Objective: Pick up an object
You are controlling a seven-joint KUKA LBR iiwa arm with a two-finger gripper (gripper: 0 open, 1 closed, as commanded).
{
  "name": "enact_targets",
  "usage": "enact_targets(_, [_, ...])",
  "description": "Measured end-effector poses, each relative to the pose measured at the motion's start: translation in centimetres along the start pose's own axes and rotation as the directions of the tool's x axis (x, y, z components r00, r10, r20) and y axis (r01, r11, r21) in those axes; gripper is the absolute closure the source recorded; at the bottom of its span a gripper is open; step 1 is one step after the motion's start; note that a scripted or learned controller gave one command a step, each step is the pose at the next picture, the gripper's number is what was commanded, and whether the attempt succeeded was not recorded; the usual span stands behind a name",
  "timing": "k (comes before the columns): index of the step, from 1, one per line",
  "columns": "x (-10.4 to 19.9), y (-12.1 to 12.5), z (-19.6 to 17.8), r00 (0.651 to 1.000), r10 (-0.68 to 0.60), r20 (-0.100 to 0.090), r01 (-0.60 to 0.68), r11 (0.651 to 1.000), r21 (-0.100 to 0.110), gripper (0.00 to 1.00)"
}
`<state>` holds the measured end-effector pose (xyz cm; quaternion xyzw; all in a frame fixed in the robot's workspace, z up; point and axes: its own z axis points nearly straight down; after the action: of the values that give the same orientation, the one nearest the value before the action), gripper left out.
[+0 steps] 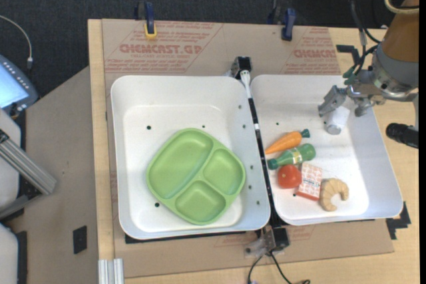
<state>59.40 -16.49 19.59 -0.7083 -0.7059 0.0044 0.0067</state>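
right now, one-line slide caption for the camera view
Claw above the right bin, toy food clustered below; green plate in the left bin.

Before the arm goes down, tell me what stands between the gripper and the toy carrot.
Nothing visible does. The gripper hangs over bare bin floor in the right bin; the toy carrot lies apart toward the divider, with open floor between.

My arm [399,43] comes in from the right edge of the view, its orange band sitting just above the grey wrist. From the wrist my gripper [335,118] slants down and to the left, its pale tip lowest. The tip is too blurred and small for me to make out more of it.
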Motion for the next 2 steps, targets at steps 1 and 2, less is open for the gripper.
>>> enact_targets(1, [0.1,0.3,-0.8,1.000,-0.004,0.003,0.004,1.000,-0.015,0.00])
enact_targets(2, [0.5,-0.4,5.2,1.000,-0.003,0.001,0.003,1.000,-0.009,0.00])
